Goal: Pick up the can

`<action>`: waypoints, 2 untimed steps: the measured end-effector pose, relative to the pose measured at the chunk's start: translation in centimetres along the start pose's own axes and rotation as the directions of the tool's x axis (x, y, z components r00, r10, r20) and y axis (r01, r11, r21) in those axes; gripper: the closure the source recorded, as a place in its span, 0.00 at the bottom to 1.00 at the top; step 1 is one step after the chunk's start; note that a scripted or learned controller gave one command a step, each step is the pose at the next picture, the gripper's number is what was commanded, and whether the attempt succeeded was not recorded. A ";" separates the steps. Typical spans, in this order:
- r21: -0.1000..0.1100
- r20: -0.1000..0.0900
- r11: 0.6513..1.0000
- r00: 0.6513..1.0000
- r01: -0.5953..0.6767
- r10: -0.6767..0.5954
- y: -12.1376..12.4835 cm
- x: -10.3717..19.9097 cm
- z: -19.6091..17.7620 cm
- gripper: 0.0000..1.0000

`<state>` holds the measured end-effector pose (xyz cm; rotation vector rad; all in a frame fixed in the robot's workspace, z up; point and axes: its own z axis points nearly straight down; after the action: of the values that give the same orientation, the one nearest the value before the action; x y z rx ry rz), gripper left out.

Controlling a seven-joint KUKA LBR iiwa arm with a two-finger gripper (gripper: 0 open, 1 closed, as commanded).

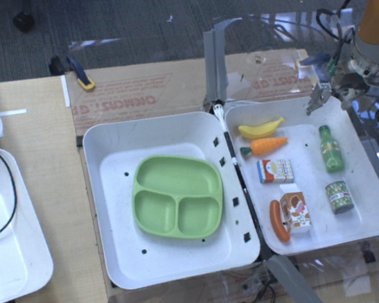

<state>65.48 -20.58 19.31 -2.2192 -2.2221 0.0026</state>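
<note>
The can, short with a green patterned label and a silver top, lies in the right bin near its right wall. My gripper hangs at the bin's far right corner, well behind the can and apart from it. Nothing is between its fingers.
The right bin also holds a green bottle, a banana, a carrot, a small milk carton, a sausage and a juice box. In the left bin sits a green divided plate.
</note>
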 end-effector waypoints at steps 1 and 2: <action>0.004 -0.006 0.997 0.997 0.072 -0.072 -6.9 -1.3 7.1 0.00; 0.000 -0.005 0.990 0.990 0.141 -0.141 -12.1 -1.3 7.3 0.00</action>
<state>53.38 -21.91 12.02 -2.0547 -2.3700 -0.0028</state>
